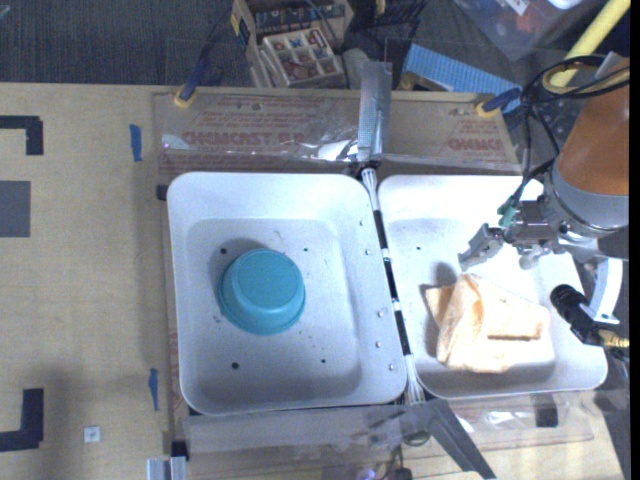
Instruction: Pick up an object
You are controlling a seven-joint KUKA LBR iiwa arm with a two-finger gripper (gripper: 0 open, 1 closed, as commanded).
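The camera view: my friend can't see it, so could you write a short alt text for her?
A grey robot arm reaches in from the right, its gripper hovering above a crumpled tan cloth in the right white bin. The left bin holds a blue bowl, upside down. Both bins sit side by side on a wooden bench.

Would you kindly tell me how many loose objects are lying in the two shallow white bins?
2. A round teal plastic bowl, upside down, sits in the left bin; a crumpled tan cloth lies in the right bin. The cloth could hide something.
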